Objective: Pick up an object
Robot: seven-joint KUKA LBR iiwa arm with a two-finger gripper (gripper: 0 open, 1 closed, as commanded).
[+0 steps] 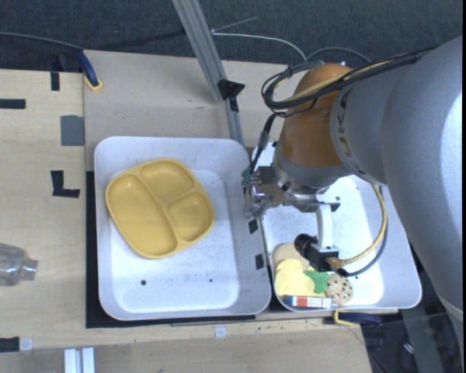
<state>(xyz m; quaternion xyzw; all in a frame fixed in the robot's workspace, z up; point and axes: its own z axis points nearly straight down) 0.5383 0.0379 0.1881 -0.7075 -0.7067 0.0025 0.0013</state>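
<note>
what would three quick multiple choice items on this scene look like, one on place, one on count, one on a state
1. Where does the yellow divided plate lie?
A. in the left bin
B. in the right bin
C. on the bench outside the bins

2. How many compartments does the plate have?
A. two
B. three
C. five

3. How does the clear plastic bottle rest?
A. upright inside a bin
B. on its side on the bench
C. held up by the arm

Answers:
1. A: the yellow divided plate sits on the floor of the left bin, while small toys lie heaped in the right bin under the arm.
2. B: its ridges mark off three wells.
3. B: the clear plastic bottle lies flat on the bench at the view's left edge.
</note>
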